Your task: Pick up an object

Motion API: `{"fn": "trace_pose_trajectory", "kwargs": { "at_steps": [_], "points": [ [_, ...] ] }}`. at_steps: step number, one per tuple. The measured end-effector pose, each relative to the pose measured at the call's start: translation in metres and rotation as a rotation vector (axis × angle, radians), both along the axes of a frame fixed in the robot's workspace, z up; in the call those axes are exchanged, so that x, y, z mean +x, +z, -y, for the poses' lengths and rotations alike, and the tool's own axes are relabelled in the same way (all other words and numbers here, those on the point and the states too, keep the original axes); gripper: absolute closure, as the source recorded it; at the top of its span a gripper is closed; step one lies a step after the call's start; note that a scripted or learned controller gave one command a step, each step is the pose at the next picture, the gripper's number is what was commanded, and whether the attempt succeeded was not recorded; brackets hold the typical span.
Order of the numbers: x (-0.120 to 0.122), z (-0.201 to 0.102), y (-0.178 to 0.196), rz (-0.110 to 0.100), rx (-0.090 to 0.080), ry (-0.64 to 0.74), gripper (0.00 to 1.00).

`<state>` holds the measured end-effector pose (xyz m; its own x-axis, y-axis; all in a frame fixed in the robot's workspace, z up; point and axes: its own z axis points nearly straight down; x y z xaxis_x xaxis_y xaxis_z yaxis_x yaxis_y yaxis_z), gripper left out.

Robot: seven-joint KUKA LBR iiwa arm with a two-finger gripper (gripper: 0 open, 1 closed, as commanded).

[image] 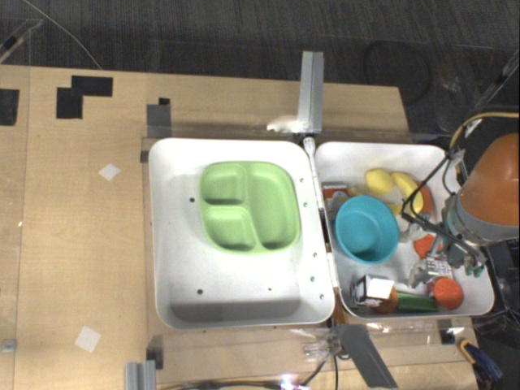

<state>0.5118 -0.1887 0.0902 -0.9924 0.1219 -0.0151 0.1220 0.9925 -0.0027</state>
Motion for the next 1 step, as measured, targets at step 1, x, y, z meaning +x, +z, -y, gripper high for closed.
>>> {"fn": "trace_pose_trajectory", "kwargs": {
  "at_steps": [1],
  "points": [
    [0.0108,-0.0010,-0.0002,-0.001,0.003,-0.172,0.00]
  ]
}}
